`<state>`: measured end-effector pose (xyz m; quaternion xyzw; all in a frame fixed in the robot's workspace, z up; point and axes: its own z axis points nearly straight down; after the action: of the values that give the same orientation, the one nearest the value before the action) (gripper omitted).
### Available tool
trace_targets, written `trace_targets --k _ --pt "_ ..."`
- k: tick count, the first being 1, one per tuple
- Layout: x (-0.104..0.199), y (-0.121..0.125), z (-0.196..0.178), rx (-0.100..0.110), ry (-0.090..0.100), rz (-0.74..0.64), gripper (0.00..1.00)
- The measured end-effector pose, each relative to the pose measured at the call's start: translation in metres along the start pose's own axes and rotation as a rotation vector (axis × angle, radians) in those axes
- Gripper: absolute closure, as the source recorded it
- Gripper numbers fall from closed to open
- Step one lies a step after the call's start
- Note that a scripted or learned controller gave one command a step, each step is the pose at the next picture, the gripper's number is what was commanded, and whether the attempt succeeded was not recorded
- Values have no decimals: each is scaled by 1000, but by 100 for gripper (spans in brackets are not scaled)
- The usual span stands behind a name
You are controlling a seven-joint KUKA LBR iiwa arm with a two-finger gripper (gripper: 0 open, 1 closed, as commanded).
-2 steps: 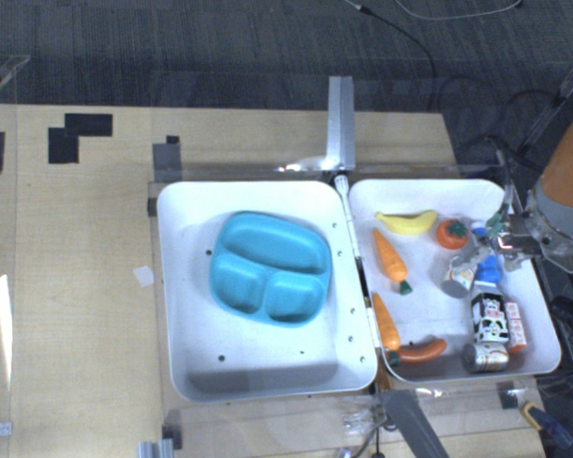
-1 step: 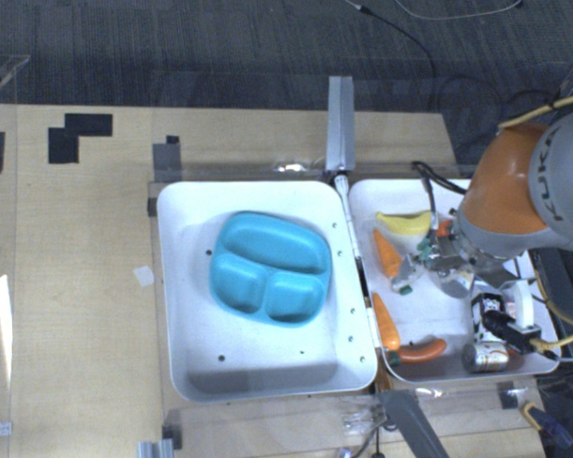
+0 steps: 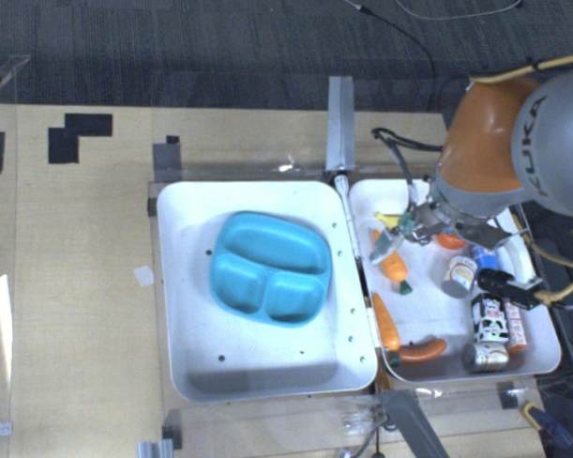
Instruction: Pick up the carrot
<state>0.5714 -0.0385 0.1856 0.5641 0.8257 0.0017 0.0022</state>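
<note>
The carrot (image 3: pixel 393 266), a short orange stub with a dark green end, lay in the right bin (image 3: pixel 544 360), toward its upper left and close to the wall shared with the left bin. A longer orange piece (image 3: pixel 387 324) ran along that same wall below it and looked like a carrot too, so which one was meant was partly my guess. A sausage (image 3: pixel 423 350) sat near the front wall, with a can (image 3: pixel 460 275) and a bottle (image 3: pixel 492 329) further right.

The gripper (image 3: pixel 405 230) hung just above the stub, very near it, beside something yellow (image 3: pixel 390 219). From where I stood I couldn't tell whether it was spread or pressed together, and nothing showed in its grasp.

I judged it to be the approach, with the carrot not yet taken. The next move needed a short descent centred on the stub, keeping clear of the yellow bit and the wall.
</note>
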Motion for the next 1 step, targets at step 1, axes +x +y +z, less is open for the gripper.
trace_targets --k 1 --pt "-67 -33 21 2 -1 312 0"
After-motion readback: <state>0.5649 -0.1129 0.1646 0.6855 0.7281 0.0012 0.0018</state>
